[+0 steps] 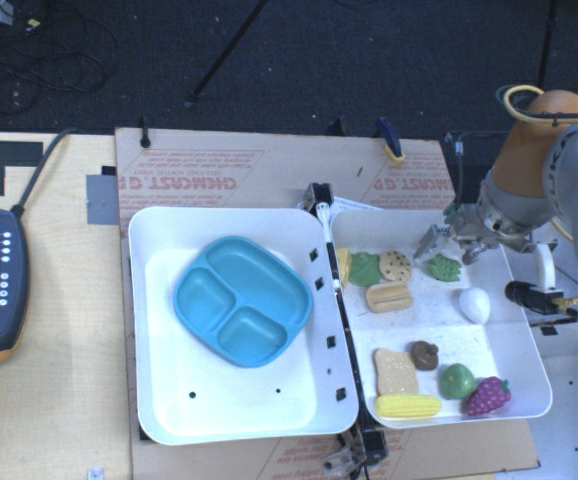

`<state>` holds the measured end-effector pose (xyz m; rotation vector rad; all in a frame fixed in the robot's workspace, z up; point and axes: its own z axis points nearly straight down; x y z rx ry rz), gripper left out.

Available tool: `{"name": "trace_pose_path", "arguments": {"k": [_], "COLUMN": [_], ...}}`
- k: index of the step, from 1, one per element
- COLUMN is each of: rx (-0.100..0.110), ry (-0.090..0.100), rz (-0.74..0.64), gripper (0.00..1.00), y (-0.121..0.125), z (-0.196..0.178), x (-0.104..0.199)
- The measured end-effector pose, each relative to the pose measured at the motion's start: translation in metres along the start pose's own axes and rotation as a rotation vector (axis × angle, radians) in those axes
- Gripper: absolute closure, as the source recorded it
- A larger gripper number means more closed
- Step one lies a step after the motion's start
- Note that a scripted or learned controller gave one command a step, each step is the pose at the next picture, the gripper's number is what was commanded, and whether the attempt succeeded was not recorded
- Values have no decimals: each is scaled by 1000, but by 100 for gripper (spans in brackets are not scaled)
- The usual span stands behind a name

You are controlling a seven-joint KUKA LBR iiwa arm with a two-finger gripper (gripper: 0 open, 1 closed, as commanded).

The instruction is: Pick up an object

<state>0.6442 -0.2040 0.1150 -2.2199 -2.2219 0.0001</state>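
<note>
One arm (534,158) leans over the right bin (529,368), its pincer (453,245) spread wide above green broccoli (445,267).

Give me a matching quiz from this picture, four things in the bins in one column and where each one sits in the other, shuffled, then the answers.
Things:
1. blue divided plastic plate
2. purple toy grape bunch
3. white toy egg
4. yellow toy corn cob

Places:
A. right bin, near front edge, left of the grapes
B. left bin, middle
C. right bin, front right corner
D. right bin, right side, below the gripper

Pairs: 1-B, 2-C, 3-D, 4-A
</note>
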Motion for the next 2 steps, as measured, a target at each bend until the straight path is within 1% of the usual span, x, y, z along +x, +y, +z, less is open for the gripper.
{"name": "trace_pose_path", "arguments": {"k": [1,2], "rx": [4,-2], "ry": [2,1], "rz": [6,3], "gripper": [0,0], "y": [-80,-144], "z": [29,27], "x": [39,44]}}
